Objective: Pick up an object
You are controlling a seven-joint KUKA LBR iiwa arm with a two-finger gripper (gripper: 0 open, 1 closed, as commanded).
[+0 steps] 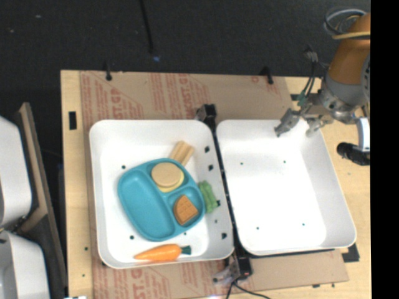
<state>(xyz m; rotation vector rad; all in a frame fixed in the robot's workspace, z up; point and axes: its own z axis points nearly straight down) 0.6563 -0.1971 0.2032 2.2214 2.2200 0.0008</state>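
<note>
Gripper hangs open and holds nothing above the right bin, while all 5 objects, like the carrot, lie in the left bin; closing there risks catching air.

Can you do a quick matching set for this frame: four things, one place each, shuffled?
Things:
1. carrot
2. round cracker
3. blue tray
4. gripper

Places:
A. top edge of the right bin
B. middle of the left bin
C. tray's upper compartment
D. left bin's bottom edge

Pairs: 1-D, 2-C, 3-B, 4-A
</note>
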